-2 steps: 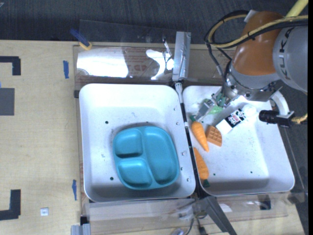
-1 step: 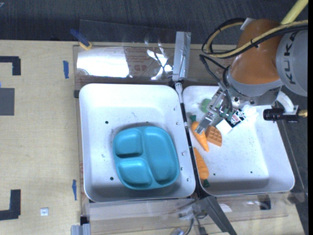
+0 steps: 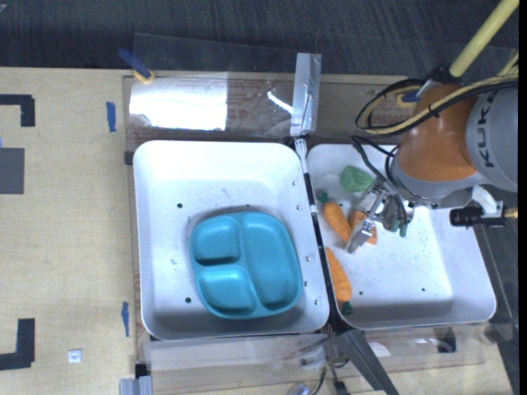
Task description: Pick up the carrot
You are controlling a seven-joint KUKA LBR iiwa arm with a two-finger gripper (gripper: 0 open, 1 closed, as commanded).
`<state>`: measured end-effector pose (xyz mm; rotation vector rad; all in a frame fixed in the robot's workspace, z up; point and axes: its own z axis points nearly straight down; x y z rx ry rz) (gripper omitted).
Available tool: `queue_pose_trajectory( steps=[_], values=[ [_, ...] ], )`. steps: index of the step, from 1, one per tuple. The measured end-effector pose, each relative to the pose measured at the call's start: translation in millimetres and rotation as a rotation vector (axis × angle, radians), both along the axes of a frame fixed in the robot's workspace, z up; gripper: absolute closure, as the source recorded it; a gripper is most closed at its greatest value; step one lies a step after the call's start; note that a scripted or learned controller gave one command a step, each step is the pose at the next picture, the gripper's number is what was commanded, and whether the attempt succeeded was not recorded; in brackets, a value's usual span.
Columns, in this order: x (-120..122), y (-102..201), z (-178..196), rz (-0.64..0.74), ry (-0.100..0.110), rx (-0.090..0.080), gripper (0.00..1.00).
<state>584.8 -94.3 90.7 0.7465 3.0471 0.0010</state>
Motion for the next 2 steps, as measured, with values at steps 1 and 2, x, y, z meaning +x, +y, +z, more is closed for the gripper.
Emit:
queue_pose_trajectory(
  steps=[1,2],
  values=[
    [2,1,11,-0.001,-0.006,0.002,1.00],
    [7,39,96,-0.513,-0.003,0.003,1.00]
  ],
)
